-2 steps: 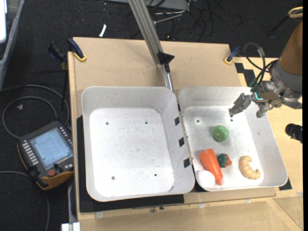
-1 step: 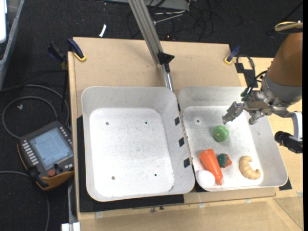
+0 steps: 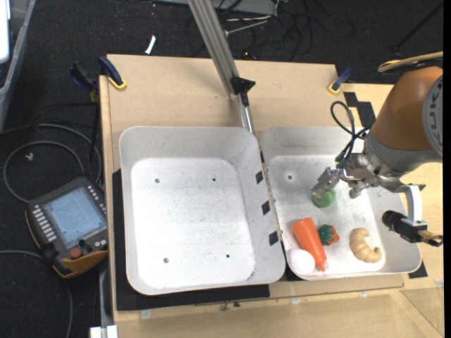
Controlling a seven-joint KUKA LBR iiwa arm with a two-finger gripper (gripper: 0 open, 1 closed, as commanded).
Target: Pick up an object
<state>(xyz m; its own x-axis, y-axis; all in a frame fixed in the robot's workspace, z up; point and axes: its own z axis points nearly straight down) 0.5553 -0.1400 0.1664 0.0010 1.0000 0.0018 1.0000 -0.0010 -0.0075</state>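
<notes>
The arm (image 3: 416, 118) has a rounded orange shell at its upper part and a smooth grey segment beneath it. A black cable (image 3: 347, 122) loops out from the grey part and runs back toward the wrist. The gripper (image 3: 331, 183) is dull metal grey with blocky parts. A white bracket (image 3: 414, 206) with a black fitting juts from the wrist.

Bench (image 3: 183, 90) w/ 2 white bins (image 3: 141, 146)
</notes>
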